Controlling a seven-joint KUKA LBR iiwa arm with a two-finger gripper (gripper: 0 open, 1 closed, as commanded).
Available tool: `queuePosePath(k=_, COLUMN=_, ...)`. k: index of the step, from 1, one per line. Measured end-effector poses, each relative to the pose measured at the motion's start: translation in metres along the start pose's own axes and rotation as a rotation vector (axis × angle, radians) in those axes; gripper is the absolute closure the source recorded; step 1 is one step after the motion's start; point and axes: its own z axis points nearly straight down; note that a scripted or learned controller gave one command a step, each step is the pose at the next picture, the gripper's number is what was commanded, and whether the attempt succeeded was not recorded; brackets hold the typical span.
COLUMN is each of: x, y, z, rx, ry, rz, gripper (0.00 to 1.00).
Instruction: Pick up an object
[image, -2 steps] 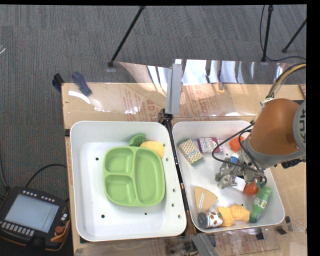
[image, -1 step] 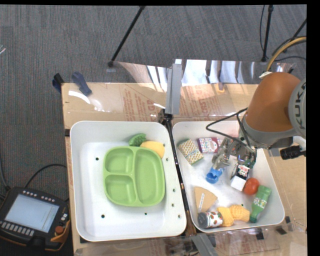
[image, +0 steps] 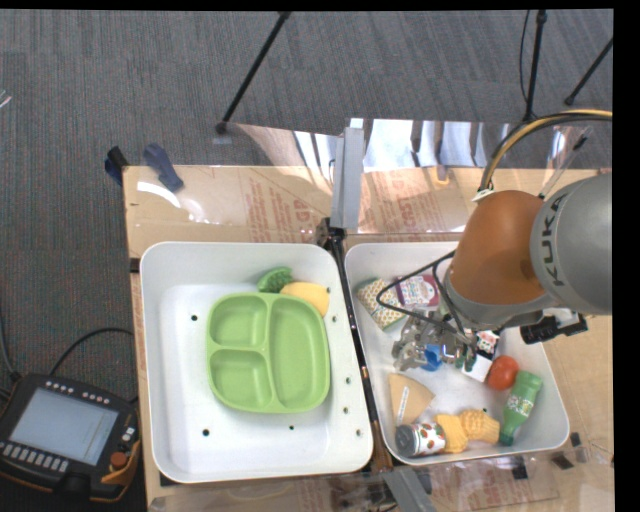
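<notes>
My gripper (image: 432, 345) hangs low over the middle of the right bin (image: 555, 425), under the orange band of the arm. A small blue object (image: 433, 356) lies right at its tip; whether it is gripped is not visible. Around it lie a patterned pouch (image: 377, 300), a purple-labelled packet (image: 415, 291), a red tomato (image: 503, 372), a green bottle (image: 520, 404), a tan cheese wedge (image: 407, 397), a small can (image: 420, 438) and a yellow corn piece (image: 468, 430). A small white block (image: 487, 343) sits just to the gripper's right.
The left bin (image: 165, 400) holds a green divided plate (image: 268, 352), with a yellow fruit (image: 308, 296) and a green leafy toy (image: 275, 279) at its far edge. A teach pendant (image: 60, 430) lies on the floor at lower left.
</notes>
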Motion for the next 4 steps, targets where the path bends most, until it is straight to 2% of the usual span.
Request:
queuePosePath(k=1, x=-0.013, y=0.066, z=-0.104, rx=-0.004, ry=-0.017, rz=0.07, gripper=1.0)
queuePosePath(k=2, x=0.002, y=0.0, z=-0.093, rx=0.001, ry=-0.005, rz=-0.493, gripper=1.0)
queuePosePath(k=3, x=0.068, y=-0.064, z=-0.049, rx=-0.001, ry=0.002, rz=-0.582, gripper=1.0)
queuePosePath(k=4, x=0.049, y=-0.005, z=-0.079, rx=0.0, ry=-0.007, rz=-0.199, gripper=1.0)
